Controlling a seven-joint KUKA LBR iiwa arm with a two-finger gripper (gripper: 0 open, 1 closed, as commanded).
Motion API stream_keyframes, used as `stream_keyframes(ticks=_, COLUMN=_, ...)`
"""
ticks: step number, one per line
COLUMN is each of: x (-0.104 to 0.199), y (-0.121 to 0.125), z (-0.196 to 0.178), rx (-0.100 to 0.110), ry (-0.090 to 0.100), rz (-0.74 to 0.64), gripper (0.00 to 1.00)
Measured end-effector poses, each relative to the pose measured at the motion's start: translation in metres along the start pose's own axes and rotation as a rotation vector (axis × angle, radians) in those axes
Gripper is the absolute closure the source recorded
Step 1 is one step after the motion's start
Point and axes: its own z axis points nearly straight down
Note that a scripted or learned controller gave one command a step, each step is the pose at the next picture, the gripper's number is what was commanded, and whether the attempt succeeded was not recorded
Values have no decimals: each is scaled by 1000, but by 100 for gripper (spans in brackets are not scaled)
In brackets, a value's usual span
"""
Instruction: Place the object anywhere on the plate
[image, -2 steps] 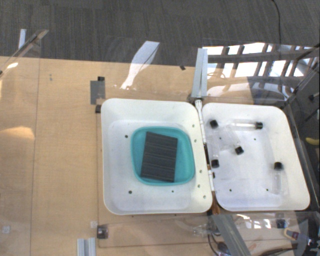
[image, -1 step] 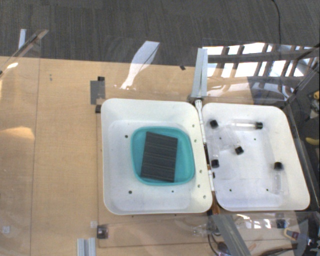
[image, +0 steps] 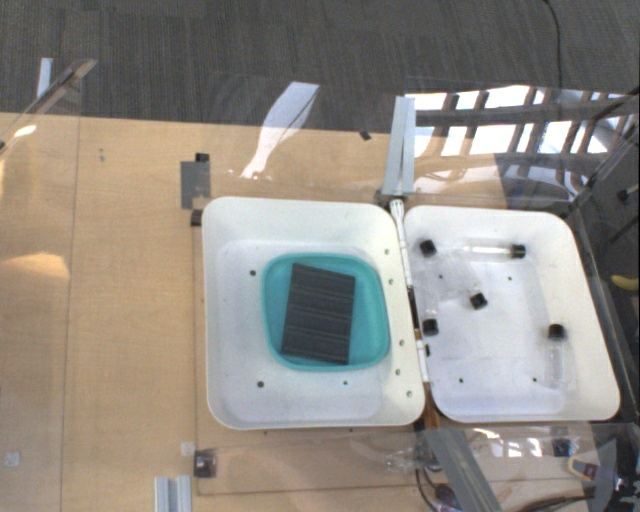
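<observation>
The dark ribbed block is lying flat in the middle of the teal plate, so the task is looking done; the pincer's state I cannot tell.

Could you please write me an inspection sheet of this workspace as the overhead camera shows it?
Surface: light wooden bench bearing two shallow white bins, the left bin and the right bin, side by side and touching along their inner edges.
Job's things: dark grey ribbed rectangular block lying flat on the teal rounded-square plate, inside the left bin; it sits wholly within the plate.
Clutter: several small black pieces and clear tube-like items scattered in the right bin.
Grippers: nothing seen.
Cables: thin dark cable at the top right; wires below the bins.
Surroundings: dark grey carpet beyond the bench; metal framing at the upper right.
</observation>
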Motion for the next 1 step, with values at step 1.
stream_keyframes(ticks=1, x=3, y=0, z=0, rx=0, ry=0, rz=-2, gripper=0)
